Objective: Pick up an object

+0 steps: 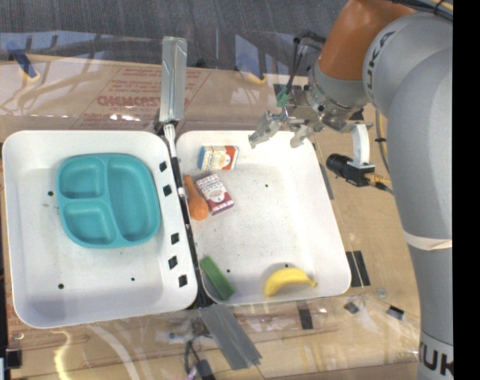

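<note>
The right bin [303, 212] holds a small orange-and-white carton [218, 158] near its far wall. A red-and-white box [214, 194] lies next to an orange carrot [196, 199] by the left wall. A green piece [217, 277] and a yellow banana [288, 280] lie at the near edge. My gripper [280, 135] hangs over the bin's far rim, to the right of the carton, open, with nothing between its fingers [258, 138].
The left bin [34, 291] holds a teal divided plate [109, 198]. A grey divider [173, 77] rises between the bins at the back. The arm's grey body [414, 133] fills the right side, with a black cable fitting [347, 169] beside the right bin.
</note>
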`<control>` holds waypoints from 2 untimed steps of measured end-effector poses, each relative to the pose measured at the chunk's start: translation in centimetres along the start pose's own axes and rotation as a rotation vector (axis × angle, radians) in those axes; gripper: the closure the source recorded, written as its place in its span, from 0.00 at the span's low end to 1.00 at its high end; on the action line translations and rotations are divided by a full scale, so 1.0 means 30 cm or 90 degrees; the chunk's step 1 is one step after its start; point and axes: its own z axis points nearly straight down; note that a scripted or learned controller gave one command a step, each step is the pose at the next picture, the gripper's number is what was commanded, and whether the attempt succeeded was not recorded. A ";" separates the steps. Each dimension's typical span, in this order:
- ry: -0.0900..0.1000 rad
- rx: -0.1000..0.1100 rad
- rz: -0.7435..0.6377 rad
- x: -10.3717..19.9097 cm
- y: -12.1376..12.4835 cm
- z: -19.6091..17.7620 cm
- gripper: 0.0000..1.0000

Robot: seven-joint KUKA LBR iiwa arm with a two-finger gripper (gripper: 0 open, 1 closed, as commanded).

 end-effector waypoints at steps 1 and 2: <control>0.000 0.001 -0.084 0.085 0.016 0.361 0.00; -0.001 -0.003 -0.086 0.039 0.020 0.099 0.00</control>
